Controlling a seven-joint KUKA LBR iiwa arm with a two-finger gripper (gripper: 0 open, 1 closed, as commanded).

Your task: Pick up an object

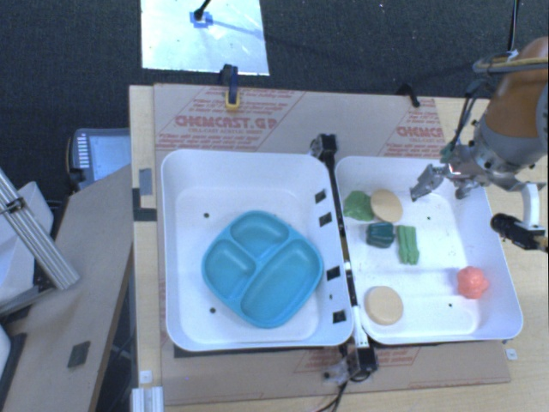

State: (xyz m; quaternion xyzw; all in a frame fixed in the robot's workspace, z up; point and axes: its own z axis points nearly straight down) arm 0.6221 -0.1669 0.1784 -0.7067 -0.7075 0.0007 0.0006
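Observation:
The right bin [493, 316] holds several small items: a green leafy piece [358, 204], a tan round piece [387, 205], a dark teal block [381, 234], a green ridged stick [407, 244], a tan disc [383, 305] and a red-pink ball [472, 282]. My gripper [429, 181] hangs over the bin's back part, just right of the tan round piece and apart from it. Nothing shows between its fingers.
The left bin [184, 196] holds a blue divided plate [262, 268]. A black clip strip [339, 239] runs along the seam between the bins. The arm [515, 101] comes in from the upper right. A black part [519, 230] juts over the right bin's right rim.

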